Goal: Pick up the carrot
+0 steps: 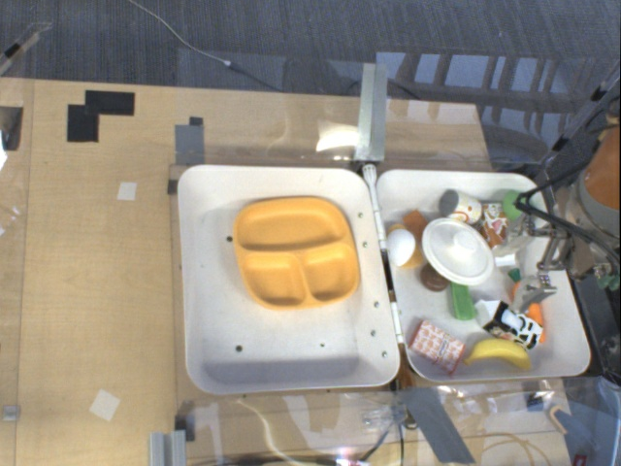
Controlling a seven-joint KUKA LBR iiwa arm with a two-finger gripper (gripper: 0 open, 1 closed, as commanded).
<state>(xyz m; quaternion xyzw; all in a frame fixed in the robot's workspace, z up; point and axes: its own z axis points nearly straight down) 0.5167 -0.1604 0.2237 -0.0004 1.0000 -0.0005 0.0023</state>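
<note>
The carrot (536,313) is a small orange piece near the right wall of the right bin (572,357), partly covered by a black-and-white toy (516,325) lying against its left side. My gripper (539,282) reaches in from the right and hangs just above the carrot's upper end. Cables and the metal body of the gripper hide how closely it meets the carrot. I see nothing held in it.
The right bin is crowded: a white bowl (456,250), egg (401,247), green item (463,302), banana (500,354), red-and-white packet (437,346) and several small things at the back. A yellow divided plate (294,250) lies in the left bin (209,338).
</note>
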